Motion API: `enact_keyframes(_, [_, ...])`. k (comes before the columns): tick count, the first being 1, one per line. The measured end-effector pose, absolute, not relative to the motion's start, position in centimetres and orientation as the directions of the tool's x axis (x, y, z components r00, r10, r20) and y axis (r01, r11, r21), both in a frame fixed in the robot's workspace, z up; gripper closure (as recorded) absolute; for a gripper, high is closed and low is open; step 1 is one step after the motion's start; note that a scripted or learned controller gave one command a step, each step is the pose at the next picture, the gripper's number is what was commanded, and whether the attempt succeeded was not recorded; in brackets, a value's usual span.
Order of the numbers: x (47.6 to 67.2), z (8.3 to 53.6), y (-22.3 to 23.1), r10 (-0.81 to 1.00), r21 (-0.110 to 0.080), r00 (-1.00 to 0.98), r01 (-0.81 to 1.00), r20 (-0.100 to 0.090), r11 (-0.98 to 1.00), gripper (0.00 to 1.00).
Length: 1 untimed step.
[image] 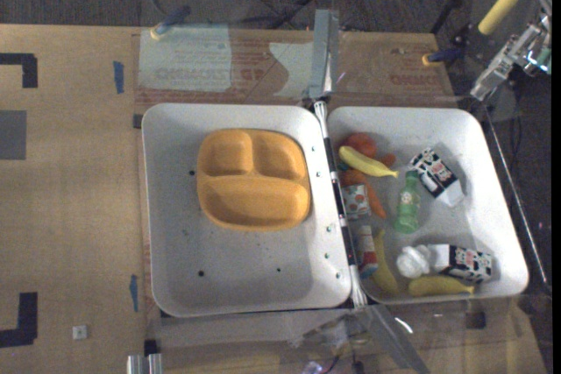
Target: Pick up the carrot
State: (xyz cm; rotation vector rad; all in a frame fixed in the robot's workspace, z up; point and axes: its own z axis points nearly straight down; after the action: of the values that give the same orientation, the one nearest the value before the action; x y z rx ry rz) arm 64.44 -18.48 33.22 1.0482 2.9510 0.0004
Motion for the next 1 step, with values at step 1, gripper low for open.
enact_keyframes(1, [65.83,33.37,-22.21,0.924,0.005,-0.381,0.924,-0.007,0.381,1.0])
